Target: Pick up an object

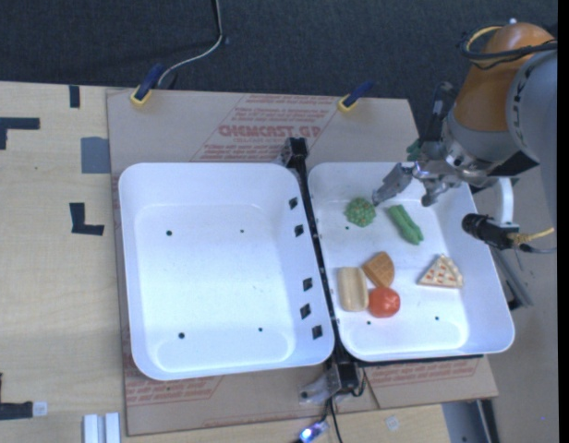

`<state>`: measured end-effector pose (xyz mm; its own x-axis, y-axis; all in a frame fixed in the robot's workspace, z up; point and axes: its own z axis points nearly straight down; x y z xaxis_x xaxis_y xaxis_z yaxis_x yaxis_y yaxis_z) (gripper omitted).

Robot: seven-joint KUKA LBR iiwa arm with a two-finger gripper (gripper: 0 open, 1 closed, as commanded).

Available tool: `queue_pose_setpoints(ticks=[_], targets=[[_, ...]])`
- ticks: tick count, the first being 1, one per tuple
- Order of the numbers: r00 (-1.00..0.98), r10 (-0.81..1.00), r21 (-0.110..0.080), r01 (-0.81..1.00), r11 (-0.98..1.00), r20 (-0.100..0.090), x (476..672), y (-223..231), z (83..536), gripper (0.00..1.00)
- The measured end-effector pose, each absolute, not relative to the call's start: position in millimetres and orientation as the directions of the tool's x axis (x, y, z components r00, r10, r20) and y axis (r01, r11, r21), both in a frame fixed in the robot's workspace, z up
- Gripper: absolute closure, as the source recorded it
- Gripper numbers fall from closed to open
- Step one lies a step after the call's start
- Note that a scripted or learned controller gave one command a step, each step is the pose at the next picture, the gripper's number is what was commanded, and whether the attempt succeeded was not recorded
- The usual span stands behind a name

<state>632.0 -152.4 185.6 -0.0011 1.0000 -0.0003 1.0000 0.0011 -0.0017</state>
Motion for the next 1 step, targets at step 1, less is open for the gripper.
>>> queue_pose_setpoints(ticks=[1], targets=[[0.002, 1.000, -0.007, 1.000, -0.002, 0.000, 585.0, -181.4, 140.3, 0.00]])
